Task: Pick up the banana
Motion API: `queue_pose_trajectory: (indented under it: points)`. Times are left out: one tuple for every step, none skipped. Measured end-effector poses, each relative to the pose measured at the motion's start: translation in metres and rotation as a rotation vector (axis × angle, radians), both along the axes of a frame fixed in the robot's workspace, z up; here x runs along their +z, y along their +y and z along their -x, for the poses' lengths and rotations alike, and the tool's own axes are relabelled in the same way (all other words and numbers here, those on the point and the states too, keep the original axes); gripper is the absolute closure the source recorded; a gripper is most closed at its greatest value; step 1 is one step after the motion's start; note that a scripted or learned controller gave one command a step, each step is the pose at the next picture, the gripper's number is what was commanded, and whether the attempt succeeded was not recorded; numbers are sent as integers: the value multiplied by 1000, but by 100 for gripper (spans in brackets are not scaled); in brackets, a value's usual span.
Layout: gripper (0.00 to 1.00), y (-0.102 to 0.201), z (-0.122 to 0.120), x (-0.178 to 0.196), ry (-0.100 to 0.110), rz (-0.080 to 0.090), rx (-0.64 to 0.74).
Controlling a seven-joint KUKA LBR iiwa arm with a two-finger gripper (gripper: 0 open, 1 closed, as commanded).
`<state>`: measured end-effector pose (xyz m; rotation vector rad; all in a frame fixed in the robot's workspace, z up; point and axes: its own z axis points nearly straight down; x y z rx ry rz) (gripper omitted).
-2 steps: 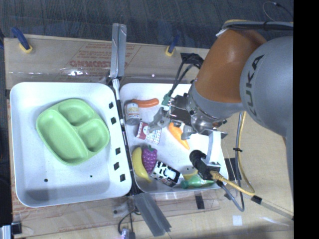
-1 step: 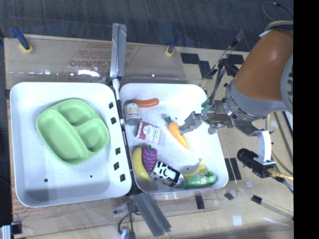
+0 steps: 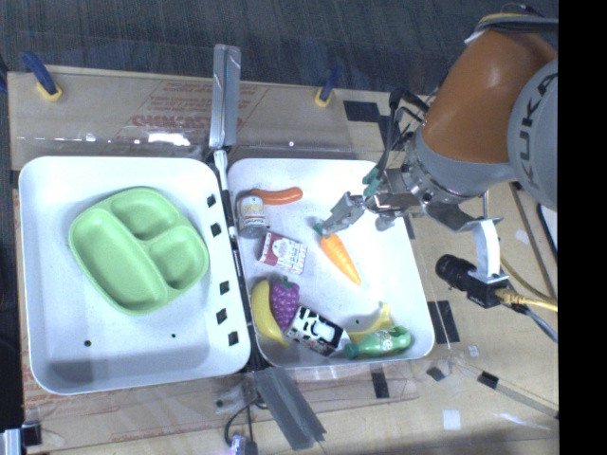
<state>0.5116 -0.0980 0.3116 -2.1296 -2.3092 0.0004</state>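
Bright even overhead light; glare on left bin [image 3: 38, 254]; soft shadows; slight blur.

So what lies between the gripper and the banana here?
In the camera view, the carrot lies just below the gripper, and the small red carton and the purple grapes lie on the line down to the banana at the right bin's lower left.

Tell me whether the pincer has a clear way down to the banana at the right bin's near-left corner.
Probably yes, though tightly. The banana lies bare on top, but it hugs the right bin's left wall, and the grapes press its other side. The pincer hovers over the carrot, farther back.
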Motion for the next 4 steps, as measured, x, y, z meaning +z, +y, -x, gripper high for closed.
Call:
queue_pose_trajectory:
  points:
    - [0,-60,36,-134,3,-1,399]
    - [0,-43,34,-19,-1,1,300]
    - [0,127,19,-4,0,0,315]
    - [0,89,36,-121,4,0,331]
